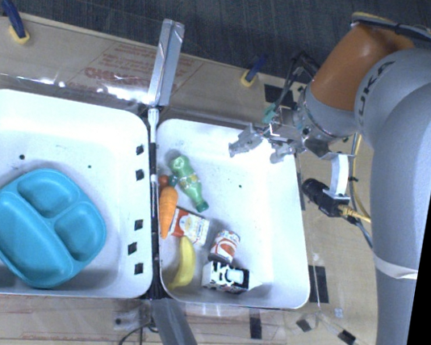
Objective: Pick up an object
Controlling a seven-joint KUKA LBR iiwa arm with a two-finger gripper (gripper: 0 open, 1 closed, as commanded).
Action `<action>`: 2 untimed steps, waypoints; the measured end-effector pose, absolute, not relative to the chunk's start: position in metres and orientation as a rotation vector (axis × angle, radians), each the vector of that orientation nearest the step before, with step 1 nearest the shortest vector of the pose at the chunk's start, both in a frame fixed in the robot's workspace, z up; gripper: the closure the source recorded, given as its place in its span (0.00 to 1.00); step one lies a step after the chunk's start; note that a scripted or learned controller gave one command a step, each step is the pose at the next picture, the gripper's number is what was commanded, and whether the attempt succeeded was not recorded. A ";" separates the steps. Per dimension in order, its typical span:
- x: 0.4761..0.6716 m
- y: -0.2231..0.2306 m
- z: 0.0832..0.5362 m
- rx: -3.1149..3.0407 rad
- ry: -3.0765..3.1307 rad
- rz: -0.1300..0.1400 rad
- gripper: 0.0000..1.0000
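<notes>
Your end effector (260, 145) hangs open with nothing in it over the top of the right bin (289, 221), so try the carrot (167, 205) by the left wall; it looks light, hard and smooth, so grab its middle.

Two white bins (14, 105), one blue tray (43, 226), one carrot (167, 205), one banana (183, 264).

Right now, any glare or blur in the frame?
Camera view: glare streaks on the clear plastic sheet behind the bins; soft shadow under the blue sectioned plate; the two-finger gripper looks slightly soft; the yellow banana reads clearly.
</notes>
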State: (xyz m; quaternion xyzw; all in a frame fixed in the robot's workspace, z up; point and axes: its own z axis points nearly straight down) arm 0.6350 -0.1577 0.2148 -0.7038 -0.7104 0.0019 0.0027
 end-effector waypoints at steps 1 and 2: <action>0.593 -0.112 0.089 -2.102 -2.328 0.005 0.00; 0.593 -0.113 0.097 -2.097 -2.330 0.008 1.00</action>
